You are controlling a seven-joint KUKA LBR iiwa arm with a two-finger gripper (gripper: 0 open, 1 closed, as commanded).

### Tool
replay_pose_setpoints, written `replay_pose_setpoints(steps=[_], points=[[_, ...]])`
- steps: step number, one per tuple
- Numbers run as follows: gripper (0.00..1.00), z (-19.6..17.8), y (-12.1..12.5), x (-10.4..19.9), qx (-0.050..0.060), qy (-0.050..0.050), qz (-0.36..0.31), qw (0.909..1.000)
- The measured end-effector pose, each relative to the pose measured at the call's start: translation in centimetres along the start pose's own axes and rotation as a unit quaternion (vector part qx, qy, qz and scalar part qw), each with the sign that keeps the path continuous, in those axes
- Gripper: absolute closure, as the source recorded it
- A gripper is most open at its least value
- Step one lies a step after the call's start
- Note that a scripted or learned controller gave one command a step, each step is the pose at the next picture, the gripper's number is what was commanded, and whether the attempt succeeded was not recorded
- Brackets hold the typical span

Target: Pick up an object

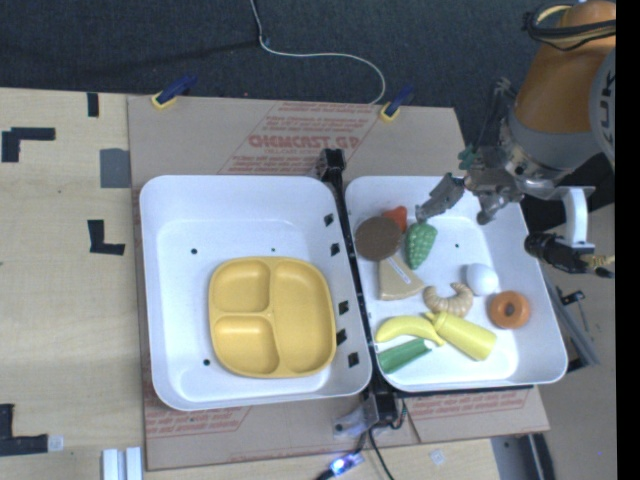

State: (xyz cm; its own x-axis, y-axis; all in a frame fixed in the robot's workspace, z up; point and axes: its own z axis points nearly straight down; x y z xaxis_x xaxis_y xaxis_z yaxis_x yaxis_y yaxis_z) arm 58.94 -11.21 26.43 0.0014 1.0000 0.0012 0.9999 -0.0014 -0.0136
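The hand (462, 198) hangs spread and empty at the right bin's (545, 368) upper edge, above the green strawberry (420, 243), where crowding neighbours could foul its fingers and spoil any grasp.

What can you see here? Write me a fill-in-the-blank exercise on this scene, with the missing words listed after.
1. The yellow divided plate lies in the ____ bin.
2. The toy food, such as the banana and the doughnut, lies in the ____ bin.
3. The plate has ____ compartments.
4. The claw hangs over the ____ bin.

Missing words: left; right; three; right
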Motion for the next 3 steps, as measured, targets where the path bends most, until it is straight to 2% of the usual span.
replay_pose_setpoints(steps=[1,3], points=[[0.00,-0.7,0.2,0.0,-0.006,-0.001,-0.002,1.0000],[0.00,9.4,0.6,1.6,-0.003,-0.001,-0.001,1.0000]])
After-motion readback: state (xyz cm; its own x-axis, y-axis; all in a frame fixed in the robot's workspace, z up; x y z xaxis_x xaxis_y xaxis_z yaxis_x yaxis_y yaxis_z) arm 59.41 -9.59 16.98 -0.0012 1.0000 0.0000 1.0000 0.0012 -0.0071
